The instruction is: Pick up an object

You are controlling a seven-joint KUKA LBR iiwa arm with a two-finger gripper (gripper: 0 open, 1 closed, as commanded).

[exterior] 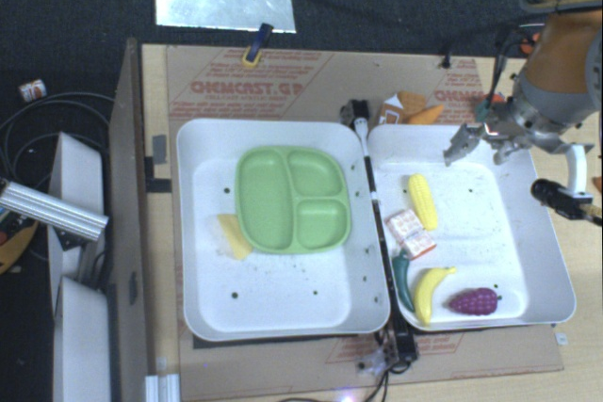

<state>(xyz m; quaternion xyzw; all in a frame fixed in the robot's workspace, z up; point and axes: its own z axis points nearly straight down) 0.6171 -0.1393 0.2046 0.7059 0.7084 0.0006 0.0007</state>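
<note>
The right bin point(537, 231) holds a corn cob point(421, 201), a red and white box point(410, 233), a banana point(429, 289), a purple bunch of grapes point(473, 301) and a dark green piece point(402, 276). My gripper point(480, 149) hangs over the far part of this bin, up and to the right of the corn. Its two fingers stand spread, open, with nothing between them.
The left bin point(207, 297) bears a green divided plate point(290, 201) and a yellow piece point(233, 235) at the plate's left. Orange items point(415, 111) lie on the cardboard behind the bins. A black part point(556, 196) juts over the right bin's right rim.
</note>
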